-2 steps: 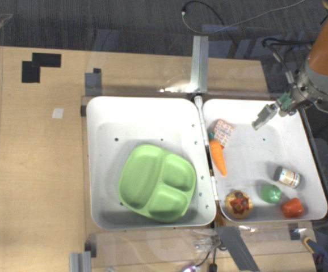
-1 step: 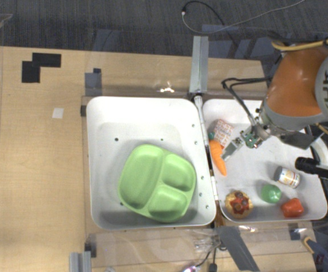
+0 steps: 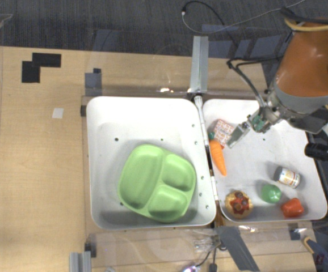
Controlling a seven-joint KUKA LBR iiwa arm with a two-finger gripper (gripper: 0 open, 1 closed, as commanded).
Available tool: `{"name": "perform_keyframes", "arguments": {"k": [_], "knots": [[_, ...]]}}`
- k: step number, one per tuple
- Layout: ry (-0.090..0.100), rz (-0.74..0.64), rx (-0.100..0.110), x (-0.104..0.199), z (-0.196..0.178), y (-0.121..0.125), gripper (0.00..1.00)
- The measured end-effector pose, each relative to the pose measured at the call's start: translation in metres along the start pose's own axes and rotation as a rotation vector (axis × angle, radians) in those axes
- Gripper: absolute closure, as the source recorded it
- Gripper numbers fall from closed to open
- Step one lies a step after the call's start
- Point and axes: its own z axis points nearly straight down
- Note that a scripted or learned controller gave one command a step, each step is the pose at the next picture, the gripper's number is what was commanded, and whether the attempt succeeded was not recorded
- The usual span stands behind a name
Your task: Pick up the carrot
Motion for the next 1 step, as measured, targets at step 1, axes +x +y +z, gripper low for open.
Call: {"name": "perform_keyframes", "arguments": {"k": [1], "knots": [[0.003,-0.273,0.003,0.0036,0.0664,-0.0604,0.0]]}}
